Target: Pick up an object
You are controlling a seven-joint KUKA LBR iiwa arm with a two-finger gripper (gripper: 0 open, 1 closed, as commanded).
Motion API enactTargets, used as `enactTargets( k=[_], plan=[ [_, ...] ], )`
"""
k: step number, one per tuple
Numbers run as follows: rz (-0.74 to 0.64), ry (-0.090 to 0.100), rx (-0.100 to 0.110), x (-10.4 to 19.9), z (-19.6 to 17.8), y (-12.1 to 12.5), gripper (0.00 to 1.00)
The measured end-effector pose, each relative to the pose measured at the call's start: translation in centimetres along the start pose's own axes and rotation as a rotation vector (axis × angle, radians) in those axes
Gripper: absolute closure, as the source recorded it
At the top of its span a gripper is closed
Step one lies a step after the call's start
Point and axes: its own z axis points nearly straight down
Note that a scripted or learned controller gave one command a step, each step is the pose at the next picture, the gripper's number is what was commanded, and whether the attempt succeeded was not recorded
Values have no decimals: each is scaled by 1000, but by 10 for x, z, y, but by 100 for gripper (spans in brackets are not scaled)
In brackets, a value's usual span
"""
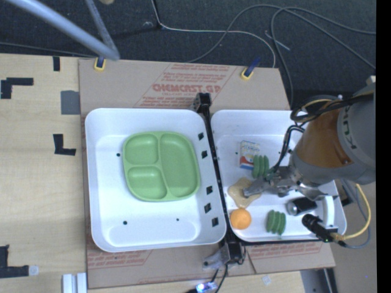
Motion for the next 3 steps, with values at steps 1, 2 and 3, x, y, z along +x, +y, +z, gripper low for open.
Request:
enactTargets(
  k=[1,2,3],
  plan=[
    [-2,2,-5,1,-14,3,100],
    [-3,0,-2,8,-59,7,100],
    [-2,0,-2,5,-102,9,100]
  ],
)
